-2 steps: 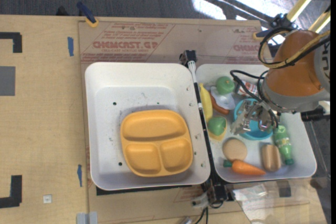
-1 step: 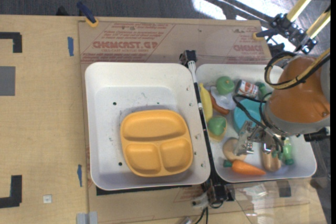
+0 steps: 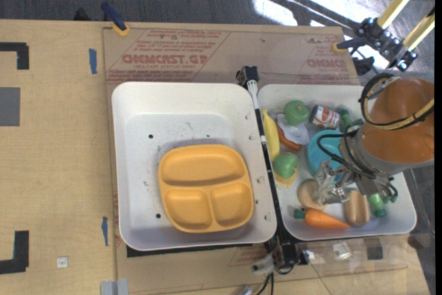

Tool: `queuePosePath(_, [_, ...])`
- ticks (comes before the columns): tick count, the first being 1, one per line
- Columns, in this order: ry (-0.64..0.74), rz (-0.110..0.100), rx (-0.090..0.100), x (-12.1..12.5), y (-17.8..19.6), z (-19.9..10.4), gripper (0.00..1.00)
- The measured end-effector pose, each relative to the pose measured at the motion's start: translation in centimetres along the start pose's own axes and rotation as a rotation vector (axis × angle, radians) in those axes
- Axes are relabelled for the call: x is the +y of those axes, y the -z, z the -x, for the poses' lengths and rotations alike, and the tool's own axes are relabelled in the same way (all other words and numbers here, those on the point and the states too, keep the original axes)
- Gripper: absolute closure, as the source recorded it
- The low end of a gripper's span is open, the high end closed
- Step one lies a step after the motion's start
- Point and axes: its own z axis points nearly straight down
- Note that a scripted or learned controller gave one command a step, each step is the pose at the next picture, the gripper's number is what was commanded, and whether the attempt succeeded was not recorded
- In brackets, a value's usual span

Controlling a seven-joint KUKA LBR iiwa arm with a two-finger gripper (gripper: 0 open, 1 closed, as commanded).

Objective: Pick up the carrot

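The orange carrot (image 3: 324, 220) lies flat near the front edge of the right bin (image 3: 407, 217), its tip pointing right. My gripper (image 3: 334, 188) hangs just behind and above it, over the bin's middle, open with nothing between its fingers. A tan bun-like piece (image 3: 309, 197) sits to the gripper's left and a brown roll (image 3: 357, 208) to its right, both close to the carrot.
The right bin also holds a yellow banana (image 3: 271, 135), a green apple (image 3: 296, 111), a green lime (image 3: 285, 165), a red-and-white can (image 3: 325, 117) and a teal bowl (image 3: 319, 148). In the left bin (image 3: 131, 148) lies a yellow divided plate (image 3: 206, 186).
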Motion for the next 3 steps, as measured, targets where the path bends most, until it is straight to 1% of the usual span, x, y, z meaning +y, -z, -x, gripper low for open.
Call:
queuePosePath(1, [0.053,-0.019,-0.003,1.13,-0.06,1.66,1.0])
queuePosePath(2, [0.064,-0.015,-0.012,0.96,-0.05,1.35,1.0])
queuePosePath(3, [0.158,-0.017,-0.01,1.22,0.1,1.52,1.0])
